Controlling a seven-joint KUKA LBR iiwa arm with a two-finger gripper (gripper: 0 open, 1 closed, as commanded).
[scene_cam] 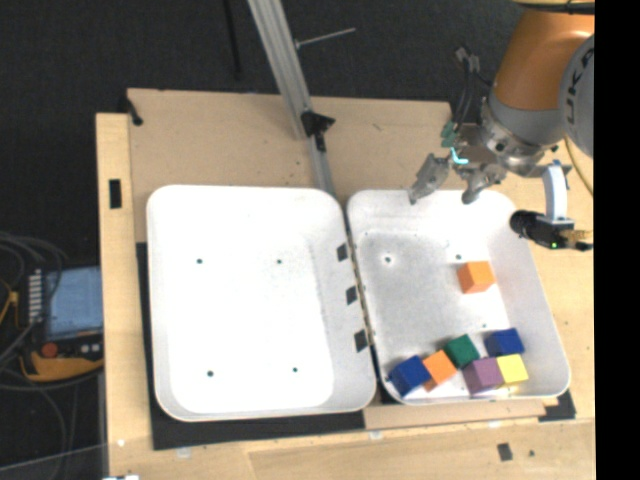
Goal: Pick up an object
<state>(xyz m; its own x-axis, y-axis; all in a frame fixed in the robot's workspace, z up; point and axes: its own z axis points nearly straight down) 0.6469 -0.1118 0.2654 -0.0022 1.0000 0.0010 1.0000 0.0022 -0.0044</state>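
Six blocks crowd the right bin's (pixel 520 268) near edge; one lone orange block (pixel 476 276) sits mid-bin, apart and easiest to grasp. Beyond, the end effector (pixel 446 183) hangs over the far rim, fingers spread, holding nothing; it should descend squarely over that block.

We list by colour: left bin (pixel 250 298), plain white with small dark dots; right bin (pixel 420 268), white, faintly grey-speckled; desk (pixel 210 138), pale tan; lone cube (pixel 476 276), orange; cluster of cubes: blue (pixel 409 374), orange (pixel 439 367), green (pixel 461 351), purple (pixel 483 375), yellow (pixel 512 369), dark blue (pixel 503 343); arm (pixel 540 58), orange band over grey; pincer (pixel 446 190), grey metal; floor (pixel 60 48), black.
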